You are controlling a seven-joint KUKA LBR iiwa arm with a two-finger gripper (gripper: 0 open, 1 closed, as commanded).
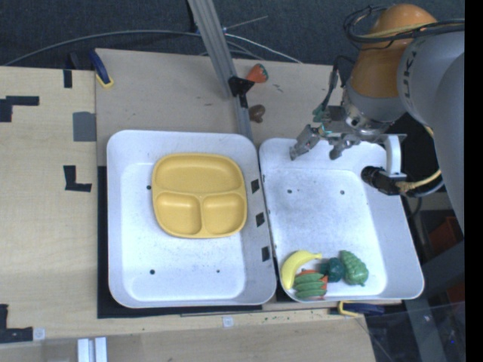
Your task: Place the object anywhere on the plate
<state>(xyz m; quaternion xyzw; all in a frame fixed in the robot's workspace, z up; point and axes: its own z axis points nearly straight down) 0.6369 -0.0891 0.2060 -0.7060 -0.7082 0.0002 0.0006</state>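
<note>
A yellow plate [199, 194] with three compartments lies in the left bin [128, 225], toward its back. A small heap of toy food sits at the front edge of the right bin [392, 225]: a yellow banana [296, 264], a red and green piece [309, 283], a dark teal piece [333, 268] and a green bumpy piece [353, 268]. My gripper [317, 148] hangs over the back edge of the right bin, far from the heap. Its fingers [299, 148] are spread apart with nothing between them.
A grey metal pole [215, 36] slants up from a clamp behind the bins. A small orange object [258, 72] and a brown one [257, 113] lie on the bench behind the bins. The divider between the bins carries small black clips [260, 219].
</note>
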